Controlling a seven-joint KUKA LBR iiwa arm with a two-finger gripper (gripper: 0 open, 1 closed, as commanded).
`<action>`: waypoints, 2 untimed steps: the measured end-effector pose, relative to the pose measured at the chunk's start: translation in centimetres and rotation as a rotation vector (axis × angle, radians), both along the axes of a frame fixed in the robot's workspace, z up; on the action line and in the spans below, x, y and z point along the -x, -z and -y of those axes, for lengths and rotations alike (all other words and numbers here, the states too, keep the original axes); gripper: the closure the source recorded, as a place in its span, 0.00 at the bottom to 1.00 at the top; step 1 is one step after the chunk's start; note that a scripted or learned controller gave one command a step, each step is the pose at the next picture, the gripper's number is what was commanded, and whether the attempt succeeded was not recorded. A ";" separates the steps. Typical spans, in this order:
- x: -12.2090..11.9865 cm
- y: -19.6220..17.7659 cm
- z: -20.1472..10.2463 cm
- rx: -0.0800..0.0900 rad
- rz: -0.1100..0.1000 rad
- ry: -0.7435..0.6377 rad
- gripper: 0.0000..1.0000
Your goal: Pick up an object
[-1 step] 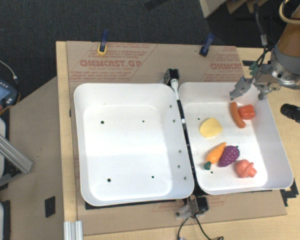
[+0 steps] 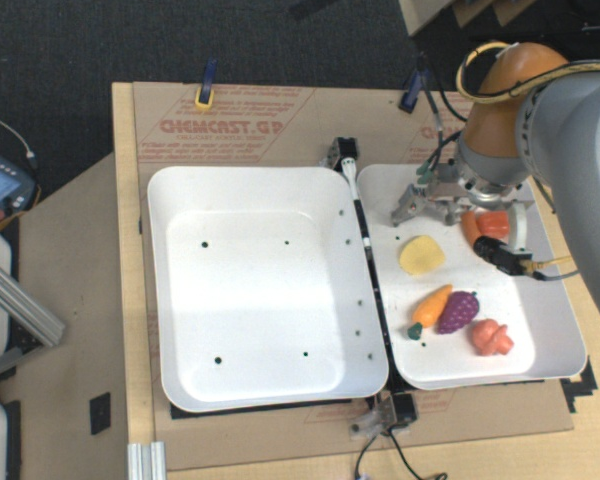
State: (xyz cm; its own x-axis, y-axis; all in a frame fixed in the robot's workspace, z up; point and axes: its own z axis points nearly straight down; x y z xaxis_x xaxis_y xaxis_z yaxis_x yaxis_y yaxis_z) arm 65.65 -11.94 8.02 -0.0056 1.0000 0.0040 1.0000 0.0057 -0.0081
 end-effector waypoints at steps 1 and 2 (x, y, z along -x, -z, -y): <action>-1.3 -20.3 -0.5 0.008 0.029 0.002 0.00; -1.1 -34.9 2.9 0.011 0.030 0.008 0.00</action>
